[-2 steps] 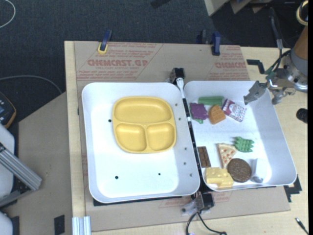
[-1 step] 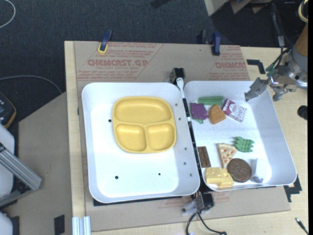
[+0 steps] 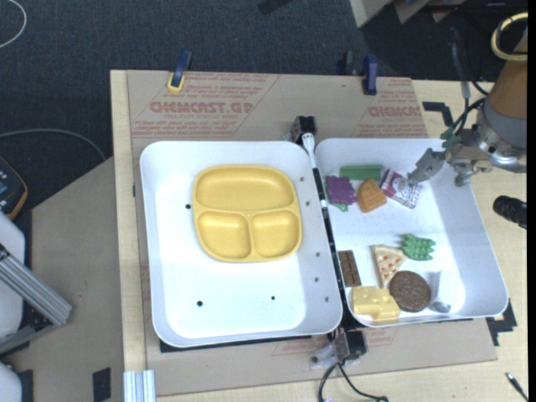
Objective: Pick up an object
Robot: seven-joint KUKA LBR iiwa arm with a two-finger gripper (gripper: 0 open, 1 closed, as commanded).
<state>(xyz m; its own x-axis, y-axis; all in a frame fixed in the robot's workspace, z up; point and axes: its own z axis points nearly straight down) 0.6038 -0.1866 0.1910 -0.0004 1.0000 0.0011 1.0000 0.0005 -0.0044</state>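
Note:
My gripper point(image 3: 437, 175) hangs over the back right part of the right bin point(image 3: 469, 233) and is open. Its left finger point(image 3: 421, 168) slants down beside a pink and white packet point(image 3: 400, 189), with nothing between the fingers. Left of the packet lie an orange piece point(image 3: 371, 196), a purple bunch of grapes point(image 3: 340, 191) and a green piece point(image 3: 360, 172). Toward the bin's front are a green leafy toy point(image 3: 416, 246), a pizza slice point(image 3: 387, 263), a brown cookie point(image 3: 409, 291), a yellow cheese block point(image 3: 374, 303) and a brown bar point(image 3: 348, 268).
The left bin point(image 3: 167, 249) holds a yellow divided plate point(image 3: 248, 210). Both bins sit on a cardboard sheet point(image 3: 251, 103) held by clamps at the back. The arm's orange band point(image 3: 511, 90) rises at the right edge, with cables around it.

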